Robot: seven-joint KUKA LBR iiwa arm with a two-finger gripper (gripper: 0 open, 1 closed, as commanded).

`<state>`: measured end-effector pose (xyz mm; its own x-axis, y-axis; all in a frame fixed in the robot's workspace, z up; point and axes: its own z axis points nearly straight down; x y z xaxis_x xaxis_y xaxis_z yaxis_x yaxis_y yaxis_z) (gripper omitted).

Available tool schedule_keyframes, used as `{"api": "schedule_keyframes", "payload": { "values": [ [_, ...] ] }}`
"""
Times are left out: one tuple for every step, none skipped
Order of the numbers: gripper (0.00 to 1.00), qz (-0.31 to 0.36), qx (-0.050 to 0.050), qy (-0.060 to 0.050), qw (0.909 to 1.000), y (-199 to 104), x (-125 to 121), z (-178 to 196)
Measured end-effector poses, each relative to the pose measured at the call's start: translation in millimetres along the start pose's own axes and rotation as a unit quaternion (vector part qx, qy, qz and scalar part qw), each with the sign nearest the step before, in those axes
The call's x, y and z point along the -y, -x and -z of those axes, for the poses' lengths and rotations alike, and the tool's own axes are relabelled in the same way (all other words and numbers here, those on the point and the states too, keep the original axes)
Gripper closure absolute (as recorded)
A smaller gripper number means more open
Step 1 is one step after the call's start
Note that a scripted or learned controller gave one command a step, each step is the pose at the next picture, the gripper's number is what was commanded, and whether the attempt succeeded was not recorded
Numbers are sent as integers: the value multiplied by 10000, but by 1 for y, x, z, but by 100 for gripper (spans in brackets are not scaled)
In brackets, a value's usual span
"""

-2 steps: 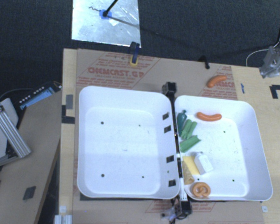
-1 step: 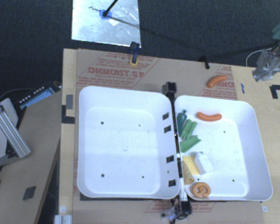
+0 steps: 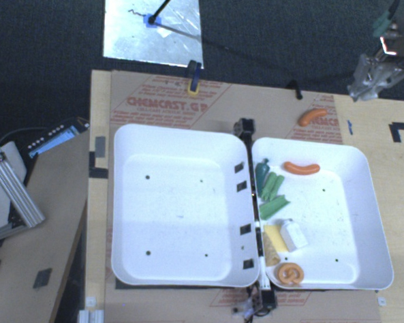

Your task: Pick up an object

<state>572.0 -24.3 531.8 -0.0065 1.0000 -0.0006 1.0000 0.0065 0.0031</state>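
Two white bins: the left bin and the right bin. Two orange sausages, one in the right bin and one on the bench beyond its far edge. Also in that bin: several green pieces, one yellow block, one white block and one orange coil.

right bin: sausage at back, green pieces along left wall, pretzel at front | second sausage behind bin, on bench
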Motion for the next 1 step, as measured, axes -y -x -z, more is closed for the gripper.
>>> {"api": "schedule_keyframes", "payload": {
  "values": [
    [100,-2,0,-1,10000,-22,-15,-5]
  ]
}}
